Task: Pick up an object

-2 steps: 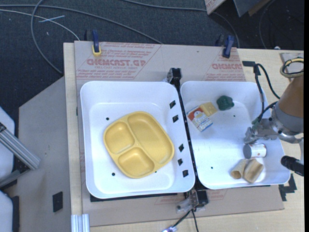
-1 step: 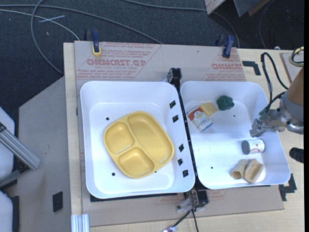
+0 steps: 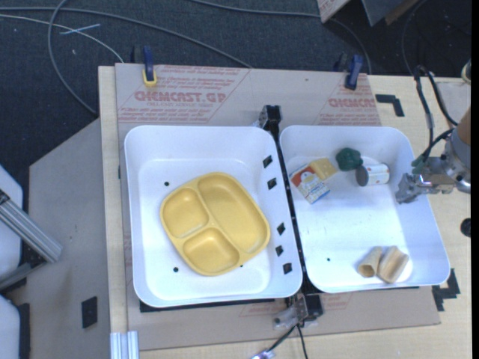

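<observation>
Objects to choose from, largest first: yellow divided plate (image 3: 215,223) lying flat in the left bin (image 3: 135,200); in the right bin (image 3: 352,238), two tan rolls (image 3: 383,263) side by side at the near corner; a small carton (image 3: 310,184); a white bottle (image 3: 374,175); a green lump (image 3: 348,158) just beside it.

Gripper (image 3: 408,189) hangs at the right bin's right wall, nearest the bottle; I cannot tell whether it is open or closed.

Risks, as I judge them: the bottle is round and may roll away under a descent that is off its centre; the green lump crowds it and may get caught too; the bin wall is close to the gripper.

Bottle lies on its side; long axis runs left-right in the view; its grey cap points left, toward the carton.
</observation>
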`<state>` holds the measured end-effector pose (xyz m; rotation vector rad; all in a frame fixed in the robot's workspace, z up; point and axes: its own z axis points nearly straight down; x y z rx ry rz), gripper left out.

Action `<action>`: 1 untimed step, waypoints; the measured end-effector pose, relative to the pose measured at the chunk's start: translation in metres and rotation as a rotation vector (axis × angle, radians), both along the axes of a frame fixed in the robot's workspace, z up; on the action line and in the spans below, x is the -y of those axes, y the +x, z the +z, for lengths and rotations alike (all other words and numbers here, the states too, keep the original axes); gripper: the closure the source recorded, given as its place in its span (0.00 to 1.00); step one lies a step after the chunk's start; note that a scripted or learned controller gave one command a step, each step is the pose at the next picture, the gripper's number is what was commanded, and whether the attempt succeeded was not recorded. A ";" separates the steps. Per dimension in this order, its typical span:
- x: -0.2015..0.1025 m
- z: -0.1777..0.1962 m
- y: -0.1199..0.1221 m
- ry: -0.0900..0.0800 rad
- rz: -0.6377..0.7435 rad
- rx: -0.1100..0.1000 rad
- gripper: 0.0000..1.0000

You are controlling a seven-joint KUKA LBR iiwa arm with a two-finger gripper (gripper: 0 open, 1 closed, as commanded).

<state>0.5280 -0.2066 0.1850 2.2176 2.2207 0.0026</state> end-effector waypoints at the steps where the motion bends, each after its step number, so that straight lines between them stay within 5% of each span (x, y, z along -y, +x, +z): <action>1: -0.003 0.044 -0.004 0.000 0.000 -0.001 1.00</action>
